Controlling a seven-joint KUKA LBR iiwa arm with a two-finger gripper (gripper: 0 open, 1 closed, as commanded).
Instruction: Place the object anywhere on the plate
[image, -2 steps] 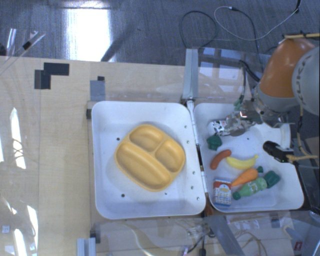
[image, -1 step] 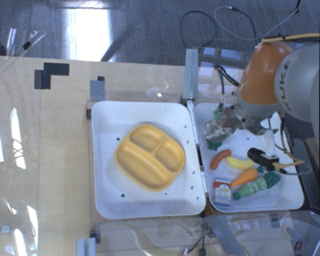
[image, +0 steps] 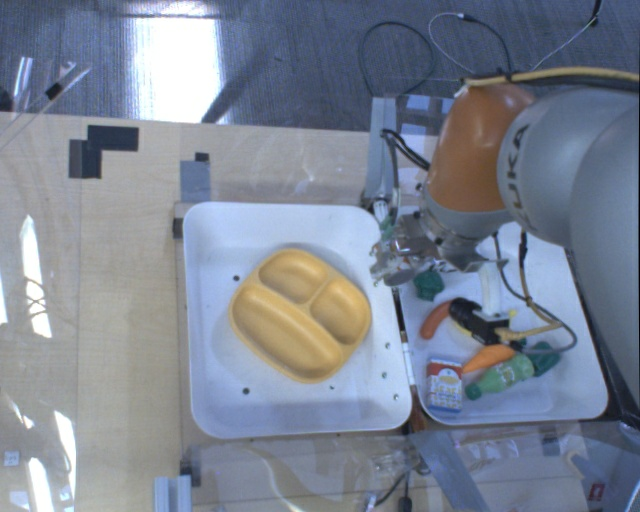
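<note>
On the surface (image: 110, 300) two bins stand side by side. The left bin (image: 215, 400) holds a plate (image: 300, 313) with three compartments, lying near its middle. The right bin (image: 585, 395) holds several small things close together — a carrot (image: 436, 319) near the dividing wall, a bottle (image: 512, 371) lying toward the front, a small box (image: 446, 386) in the front left corner. The arm (image: 540, 150) hangs over the back of the right bin, the gripper (image: 400, 257) just above the wall between the bins.

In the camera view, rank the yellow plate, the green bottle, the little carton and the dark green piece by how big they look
1. yellow plate
2. green bottle
3. little carton
4. dark green piece, partly hidden by the gripper, so unsure.
</note>
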